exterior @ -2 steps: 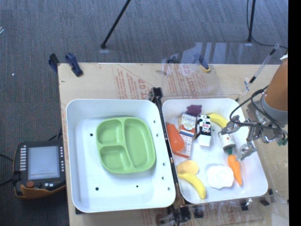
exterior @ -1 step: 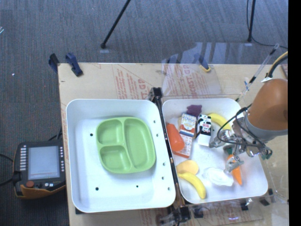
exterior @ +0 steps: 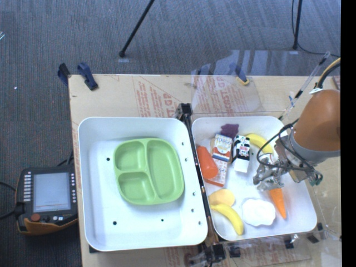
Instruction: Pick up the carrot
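The carrot (exterior: pixel 278 202) is an orange cone lying in the right bin (exterior: pixel 303 218), near its right wall. Its thick end points up toward the gripper and its tip points toward the bin's front edge. My gripper (exterior: pixel 271 177) hangs directly over the carrot's thick end, at or just above it. The grey wrist and orange band (exterior: pixel 320 121) rise to the right. From this view I cannot see whether the carrot is gripped.
The right bin also holds a white round item (exterior: pixel 258 212), a banana (exterior: pixel 231 217), a peach-coloured fruit (exterior: pixel 221 196), an orange-red item (exterior: pixel 206 164), two small cartons (exterior: pixel 222 148) (exterior: pixel 241 147), a purple piece (exterior: pixel 228 129) and a second banana (exterior: pixel 258 142). A green divided plate (exterior: pixel 149 169) sits in the left bin (exterior: pixel 94 204).
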